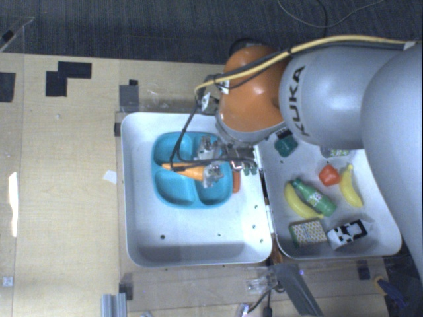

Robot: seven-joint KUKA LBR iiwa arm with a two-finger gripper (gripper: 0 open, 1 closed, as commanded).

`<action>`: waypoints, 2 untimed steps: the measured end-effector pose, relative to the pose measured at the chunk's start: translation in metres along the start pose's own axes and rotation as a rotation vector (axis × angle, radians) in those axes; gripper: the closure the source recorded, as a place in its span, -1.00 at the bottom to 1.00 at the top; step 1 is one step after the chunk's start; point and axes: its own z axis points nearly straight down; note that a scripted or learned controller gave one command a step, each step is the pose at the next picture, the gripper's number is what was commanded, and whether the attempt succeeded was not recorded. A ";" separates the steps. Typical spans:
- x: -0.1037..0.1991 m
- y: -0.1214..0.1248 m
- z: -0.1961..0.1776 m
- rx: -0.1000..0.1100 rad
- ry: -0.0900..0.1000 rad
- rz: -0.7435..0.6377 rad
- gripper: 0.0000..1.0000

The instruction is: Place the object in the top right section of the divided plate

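Left bin [142,243]: one blue divided plate [173,189], one orange carrot-like object [192,173] lying across plate middle, under hand [213,165] (finger state: cannot tell, grip unconfirmed). Likely mid-placement; top right section not clearly reached, release left. Right bin [390,243]: two bananas, one green bottle [313,197], one red piece [328,175].

plate's [173,177] right side (arm-covered)
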 end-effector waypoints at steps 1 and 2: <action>0.034 -0.043 -0.043 0.002 -0.001 0.186 1.00; 0.049 0.014 -0.064 0.000 0.000 0.144 1.00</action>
